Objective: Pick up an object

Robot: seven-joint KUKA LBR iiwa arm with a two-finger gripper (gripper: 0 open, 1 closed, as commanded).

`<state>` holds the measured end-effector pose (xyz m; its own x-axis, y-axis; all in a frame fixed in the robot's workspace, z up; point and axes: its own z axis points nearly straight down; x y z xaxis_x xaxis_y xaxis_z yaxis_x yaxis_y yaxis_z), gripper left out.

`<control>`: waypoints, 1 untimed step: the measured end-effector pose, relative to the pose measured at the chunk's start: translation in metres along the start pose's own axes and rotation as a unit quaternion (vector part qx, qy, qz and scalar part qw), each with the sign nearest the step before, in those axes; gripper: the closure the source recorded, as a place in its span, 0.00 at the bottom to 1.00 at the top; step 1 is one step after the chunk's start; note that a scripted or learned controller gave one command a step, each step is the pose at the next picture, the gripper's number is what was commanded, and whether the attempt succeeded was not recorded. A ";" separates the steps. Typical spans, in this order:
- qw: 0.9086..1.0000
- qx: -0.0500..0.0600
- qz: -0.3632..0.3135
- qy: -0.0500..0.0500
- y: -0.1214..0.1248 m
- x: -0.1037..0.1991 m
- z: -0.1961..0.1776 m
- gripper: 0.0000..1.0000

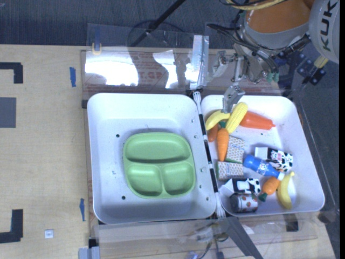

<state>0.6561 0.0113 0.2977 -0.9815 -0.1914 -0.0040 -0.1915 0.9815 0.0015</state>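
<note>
Claw (233, 97) hangs over the right bin's (302, 124) far left corner, just above the corn cob (237, 116); whether it is spread or pressed together, cannot tell. Corn looks light, stiff, slippery plastic; best gripped across its middle.

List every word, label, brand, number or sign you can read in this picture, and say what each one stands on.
"KU": large dark letters on the arm's grey casing, cut off by the picture's edge.
Print on the blue bottle, the can and the patterned packets: too small and blurred to read.
</note>
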 end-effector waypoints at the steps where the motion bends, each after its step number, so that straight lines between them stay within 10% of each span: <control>1: 1.000 0.000 -0.008 -0.001 0.007 0.031 0.112 0.00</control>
<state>0.6250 0.0126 0.1857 -0.9783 -0.2073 -0.0054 -0.2073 0.9783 0.0016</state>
